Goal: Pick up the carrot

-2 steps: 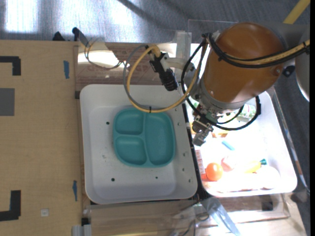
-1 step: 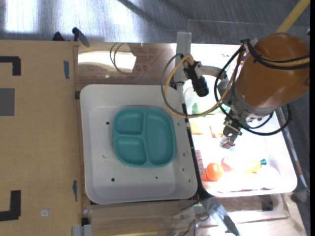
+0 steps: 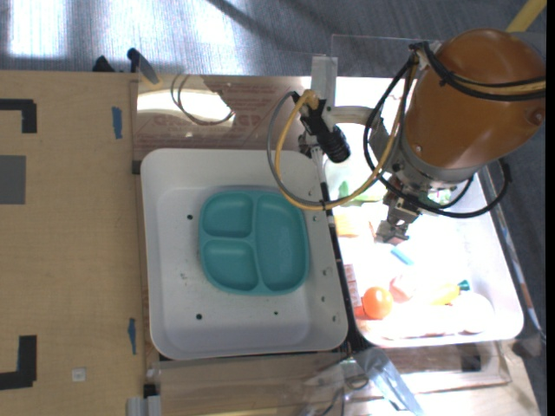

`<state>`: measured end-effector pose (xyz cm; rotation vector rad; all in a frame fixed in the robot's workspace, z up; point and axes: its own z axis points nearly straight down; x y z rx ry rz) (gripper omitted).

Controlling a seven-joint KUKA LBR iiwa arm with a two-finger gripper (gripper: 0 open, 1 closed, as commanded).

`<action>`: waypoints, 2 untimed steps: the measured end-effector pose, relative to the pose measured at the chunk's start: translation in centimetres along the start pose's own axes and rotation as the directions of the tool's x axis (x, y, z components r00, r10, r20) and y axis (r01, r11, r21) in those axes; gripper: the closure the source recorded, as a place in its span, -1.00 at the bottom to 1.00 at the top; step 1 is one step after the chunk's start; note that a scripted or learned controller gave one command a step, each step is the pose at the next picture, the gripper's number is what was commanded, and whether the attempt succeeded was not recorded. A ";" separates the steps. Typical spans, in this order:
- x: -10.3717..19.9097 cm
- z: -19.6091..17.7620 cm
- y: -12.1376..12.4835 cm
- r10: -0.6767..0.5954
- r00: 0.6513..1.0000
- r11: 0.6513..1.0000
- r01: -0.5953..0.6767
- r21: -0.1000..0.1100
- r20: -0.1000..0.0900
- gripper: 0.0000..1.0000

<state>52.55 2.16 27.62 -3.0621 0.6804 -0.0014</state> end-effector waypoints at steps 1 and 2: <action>-3.3 5.8 -6.3 -0.228 0.974 0.974 0.228 -0.003 0.009 1.00; 0.7 -2.9 -1.6 -0.227 0.974 0.974 0.227 -0.003 -0.005 1.00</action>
